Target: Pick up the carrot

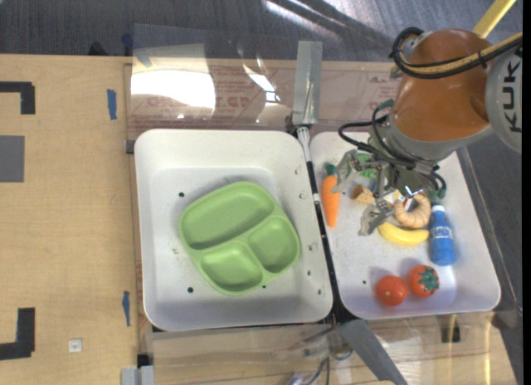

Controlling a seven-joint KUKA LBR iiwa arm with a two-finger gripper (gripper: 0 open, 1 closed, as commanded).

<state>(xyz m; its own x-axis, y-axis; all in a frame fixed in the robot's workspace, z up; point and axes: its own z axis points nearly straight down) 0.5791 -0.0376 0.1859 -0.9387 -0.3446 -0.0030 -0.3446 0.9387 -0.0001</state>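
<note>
The carrot [331,197], orange with a green top, lies lengthwise in the right bin [477,292], close against the bin's left wall. My gripper [379,210] hangs under the orange wrist band over the middle of the same bin. It is a short way to the right of the carrot and not touching it. Its fingers [367,221] stand open with nothing between them. The wrist and cables hide part of the bin's back area.
Right of the gripper lie a ring-shaped pastry [414,207], a banana [404,235] and a blue bottle [442,237]. A tomato [391,290] and a strawberry [423,280] sit near the front. The left bin [158,159] holds a green divided plate [239,236].
</note>
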